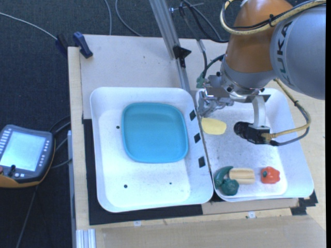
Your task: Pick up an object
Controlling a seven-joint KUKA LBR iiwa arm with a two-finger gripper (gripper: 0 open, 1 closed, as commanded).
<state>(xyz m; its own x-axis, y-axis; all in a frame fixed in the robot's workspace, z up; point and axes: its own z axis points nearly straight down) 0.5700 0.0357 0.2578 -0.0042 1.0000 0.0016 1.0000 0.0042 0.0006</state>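
Observation:
My gripper (208,107) hangs over the far left part of the right bin (297,161), just above and to the left of a pale yellow lemon-shaped piece (214,126). Nothing shows between its fingers. Near the bin's front edge lie a dark green vegetable (226,180), a tan block (242,175) and a red pepper (269,175) in a row. The orange band and grey arm reach in from the upper right and hide the far part of the bin.
The left bin (103,138) holds a flat blue plate (154,132). A metal pole (168,25) rises behind the bins. A black camera unit (252,133) with a cable hangs below the wrist. A teach pendant (23,154) lies at the far left.

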